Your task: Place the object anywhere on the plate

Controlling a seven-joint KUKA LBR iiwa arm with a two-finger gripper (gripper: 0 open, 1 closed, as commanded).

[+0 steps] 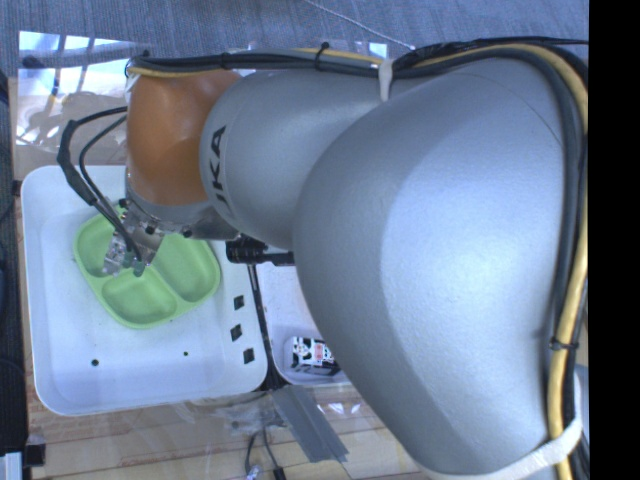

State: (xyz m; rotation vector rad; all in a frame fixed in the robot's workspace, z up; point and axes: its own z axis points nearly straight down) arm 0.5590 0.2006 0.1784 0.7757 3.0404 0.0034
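The hand (128, 256) hangs over the green divided plate (150, 278) in the left bin (60, 368), though whether it grips anything cannot be told, while a small black-and-white object (313, 354) lies in the right bin, near the surface's front edge.

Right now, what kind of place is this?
Probably a robot test lab: a big grey KUKA arm reaches over a shallow white bin holding a green divided plate, with loose black cables.
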